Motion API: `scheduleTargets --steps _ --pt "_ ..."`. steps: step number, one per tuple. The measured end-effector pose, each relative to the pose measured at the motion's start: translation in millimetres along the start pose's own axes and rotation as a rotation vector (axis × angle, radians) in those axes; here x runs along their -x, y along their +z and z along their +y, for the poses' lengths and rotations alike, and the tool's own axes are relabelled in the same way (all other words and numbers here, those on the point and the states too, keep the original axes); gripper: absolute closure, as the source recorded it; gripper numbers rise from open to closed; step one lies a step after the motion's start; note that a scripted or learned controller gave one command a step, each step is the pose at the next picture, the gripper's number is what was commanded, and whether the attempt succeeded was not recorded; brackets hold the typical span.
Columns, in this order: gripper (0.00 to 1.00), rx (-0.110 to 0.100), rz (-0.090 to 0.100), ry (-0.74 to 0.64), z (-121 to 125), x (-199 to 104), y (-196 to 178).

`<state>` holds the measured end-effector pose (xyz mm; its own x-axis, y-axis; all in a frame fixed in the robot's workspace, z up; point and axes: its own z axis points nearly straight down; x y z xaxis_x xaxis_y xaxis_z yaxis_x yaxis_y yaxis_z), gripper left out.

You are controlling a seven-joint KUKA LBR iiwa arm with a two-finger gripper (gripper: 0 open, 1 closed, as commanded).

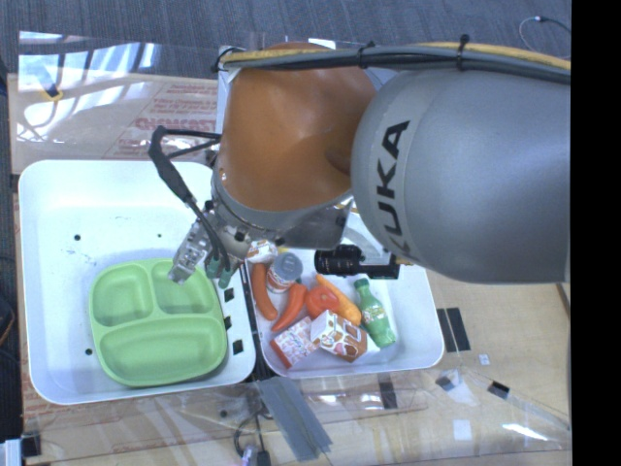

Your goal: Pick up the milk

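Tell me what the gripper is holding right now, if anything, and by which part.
Nothing is held. The gripper hangs above the green tray in the left bin, while the milk lies in the right bin.

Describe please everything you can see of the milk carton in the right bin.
The milk carton is a small box, cardboard by its look, printed red-orange and white. It lies tipped on its side at the near edge of the right bin, in the bin's left corner. A second printed carton presses against its right side, and an orange carrot lies just behind it, seemingly touching. The print is too small to read. The gripper is apart from it, over the left bin, above the green tray.
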<state>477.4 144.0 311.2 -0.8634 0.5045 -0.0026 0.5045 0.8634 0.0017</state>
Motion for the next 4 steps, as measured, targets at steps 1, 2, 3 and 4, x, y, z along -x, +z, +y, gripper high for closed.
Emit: scheduleTargets --steps 1,2,3,4 --pt "1.0 0.0 0.0 -0.244 60 -36 7" --pt "1.0 -0.002 0.003 -0.402 23 -14 50" --pt "1.0 -0.002 0.003 -0.574 7 -4 63" --pt "1.0 0.0 -0.002 -0.601 45 8 -43"
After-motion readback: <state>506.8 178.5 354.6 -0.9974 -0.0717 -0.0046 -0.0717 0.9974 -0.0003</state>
